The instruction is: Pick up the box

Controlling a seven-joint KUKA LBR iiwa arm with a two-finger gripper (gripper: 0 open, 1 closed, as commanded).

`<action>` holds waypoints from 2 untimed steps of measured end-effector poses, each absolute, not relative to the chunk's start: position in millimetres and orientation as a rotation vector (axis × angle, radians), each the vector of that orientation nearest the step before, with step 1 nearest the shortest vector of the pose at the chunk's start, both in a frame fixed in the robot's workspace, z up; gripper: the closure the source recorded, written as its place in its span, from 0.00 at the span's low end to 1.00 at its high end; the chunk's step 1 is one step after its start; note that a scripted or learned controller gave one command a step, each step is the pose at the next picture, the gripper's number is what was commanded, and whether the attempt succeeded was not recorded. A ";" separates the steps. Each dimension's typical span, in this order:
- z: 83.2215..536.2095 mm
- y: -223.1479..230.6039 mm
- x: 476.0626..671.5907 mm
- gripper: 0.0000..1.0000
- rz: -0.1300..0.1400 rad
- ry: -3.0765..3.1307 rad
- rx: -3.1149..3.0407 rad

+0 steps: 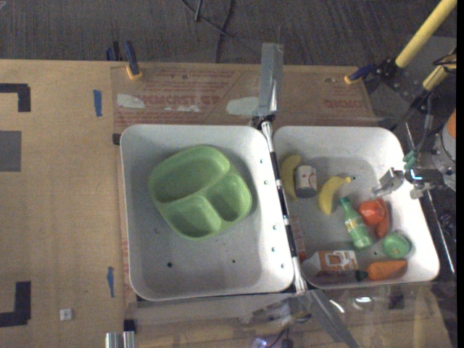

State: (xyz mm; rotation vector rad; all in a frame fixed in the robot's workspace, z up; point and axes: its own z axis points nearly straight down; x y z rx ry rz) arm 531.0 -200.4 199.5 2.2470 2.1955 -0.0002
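The box (335, 261) is a small orange and white carton lying flat by the front wall of the right bin (362, 140). An orange carrot (386, 269) touches its right end. My gripper (402, 185) hangs over the bin's right side, above a red object (373, 212) and well behind and to the right of the box. It is open, with nothing between its fingers.
The right bin also holds two yellow bananas (290, 174) (332, 193), a small white can (306, 180), a green bottle (355, 225) and a round green item (396, 246). The left bin (145, 267) holds a green divided plate (201, 191).
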 end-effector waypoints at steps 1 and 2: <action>407.6 -211.4 493.2 0.00 0.000 2.075 2.355; 418.4 -210.7 494.8 1.00 0.001 2.076 2.347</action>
